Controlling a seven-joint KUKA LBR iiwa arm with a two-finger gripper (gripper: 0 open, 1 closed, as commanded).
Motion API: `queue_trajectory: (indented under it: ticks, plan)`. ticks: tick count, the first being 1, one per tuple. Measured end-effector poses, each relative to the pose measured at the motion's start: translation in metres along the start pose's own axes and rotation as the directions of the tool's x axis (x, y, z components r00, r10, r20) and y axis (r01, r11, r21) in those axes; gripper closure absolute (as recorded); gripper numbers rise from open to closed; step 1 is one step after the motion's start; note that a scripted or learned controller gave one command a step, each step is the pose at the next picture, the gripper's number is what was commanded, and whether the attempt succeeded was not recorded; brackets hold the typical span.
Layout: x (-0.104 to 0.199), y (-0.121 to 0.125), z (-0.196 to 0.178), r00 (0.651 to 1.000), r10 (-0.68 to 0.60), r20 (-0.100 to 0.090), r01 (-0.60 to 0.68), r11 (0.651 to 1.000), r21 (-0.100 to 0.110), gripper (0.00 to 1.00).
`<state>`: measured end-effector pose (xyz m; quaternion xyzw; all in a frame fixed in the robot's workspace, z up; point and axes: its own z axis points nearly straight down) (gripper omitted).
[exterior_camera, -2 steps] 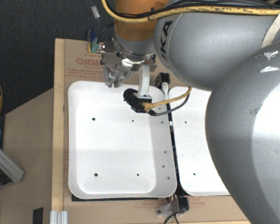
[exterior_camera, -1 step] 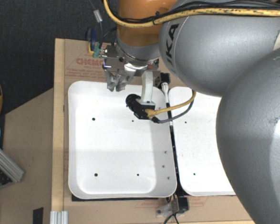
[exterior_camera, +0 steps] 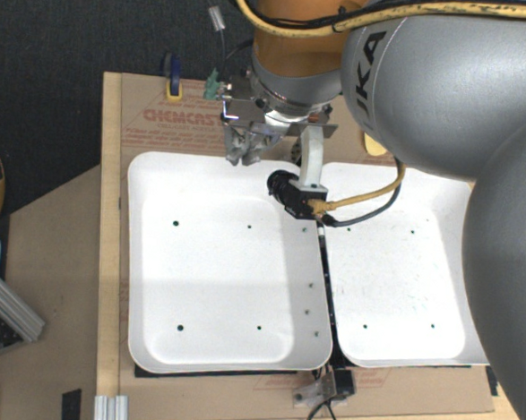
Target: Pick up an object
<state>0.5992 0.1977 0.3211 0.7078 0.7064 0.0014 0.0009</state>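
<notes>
claw [exterior_camera: 243, 149]: at far rim of left bin [exterior_camera: 147, 331], state cannot be told | object: none visible in bins | right bin [exterior_camera: 451, 352]: arm hangs above it, reaching from the right

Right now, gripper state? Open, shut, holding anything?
Gripper: cannot be told. It sits over the far edge of the left bin, and nothing shows in its grasp.
</notes>
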Motion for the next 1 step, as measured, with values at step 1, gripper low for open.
queue_trajectory:
  ticks: [1]
  plan:
    - [0.0271, 0.0210, 0.0787, 1.000, -0.004, 0.002, 0.004, 1.000, 0.010, 1.00]
